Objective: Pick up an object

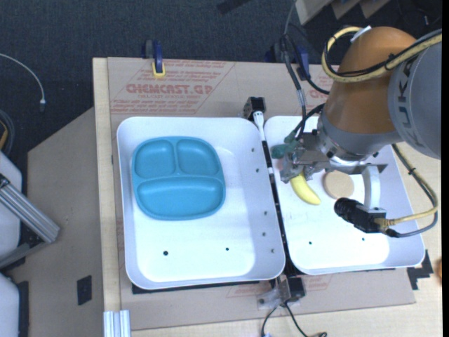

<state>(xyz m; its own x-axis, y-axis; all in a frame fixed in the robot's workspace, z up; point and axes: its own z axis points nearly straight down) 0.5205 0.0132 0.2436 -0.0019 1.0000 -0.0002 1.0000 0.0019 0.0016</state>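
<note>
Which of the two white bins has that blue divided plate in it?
The left shallow white bin holds the blue three-compartment plastic plate. The right white bin holds a small yellow banana and a round tan disc instead.

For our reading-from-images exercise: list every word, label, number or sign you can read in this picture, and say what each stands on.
"CHEMCAST GP": large red print on the brown board behind the bins.
A smaller red line beneath it: too blurred to read.
Dark letters on the grey arm, at the right edge: cut off, not readable.
</note>
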